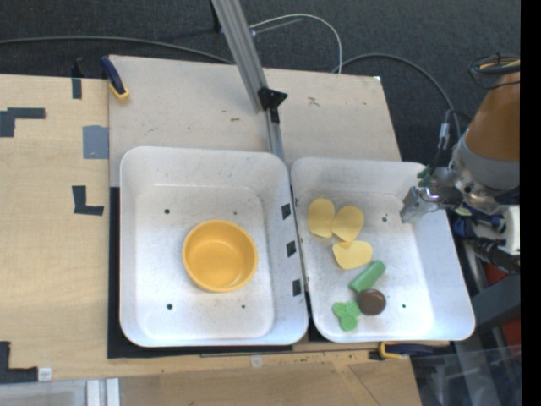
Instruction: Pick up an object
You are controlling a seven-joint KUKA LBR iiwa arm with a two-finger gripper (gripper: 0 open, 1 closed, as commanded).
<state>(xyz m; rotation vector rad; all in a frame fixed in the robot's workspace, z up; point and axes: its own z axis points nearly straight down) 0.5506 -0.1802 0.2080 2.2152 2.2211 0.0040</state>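
The right bin (439, 252) holds three flat yellow heart-like pieces (347, 223) near its middle. Below them lie a green block (368, 276), a brown round piece (371, 301) and a small green shape (346, 315). A yellow bowl (220, 255) sits upright in the left bin (139, 227). My gripper (416, 203) hangs over the right bin's upper right part, to the right of the yellow pieces and apart from them. The grey arm with its orange band (499, 125) comes in from the right. I see nothing in the gripper.
A slanted metal pole (241, 36) ends at a black clamp above the divide between the bins. Cables (406, 66) run across the dark floor at the back. A blue and yellow clamp (114, 76) sits at the bench's back left.
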